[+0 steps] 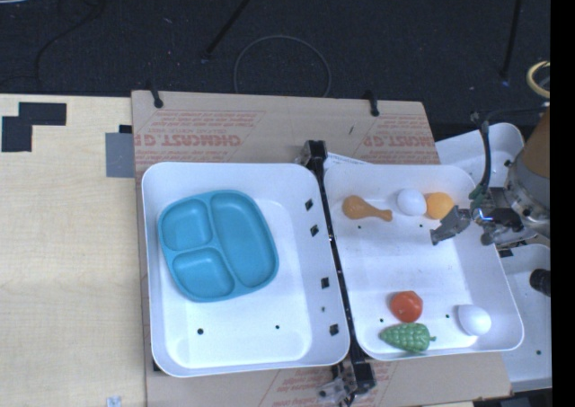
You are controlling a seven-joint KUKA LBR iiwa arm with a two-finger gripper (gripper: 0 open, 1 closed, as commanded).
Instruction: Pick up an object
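The right bin [377,261] holds a tan chicken drumstick [366,209], a white egg [411,202] and an orange fruit [439,206] along its far side. Near its front lie a red tomato [406,305], a green bumpy fruit [406,337] and another white egg [473,319]. My gripper [472,225] hangs over the right bin's right edge, just right of and below the orange fruit. Its dark fingers [446,229] stand spread apart with nothing between them.
The left bin [229,347] holds a blue three-compartment plate [217,244]. A black divider [328,252] runs between the bins. Cardboard lies under both bins, and a wooden bench top extends to the left. The arm's wrist [530,190] fills the right edge.
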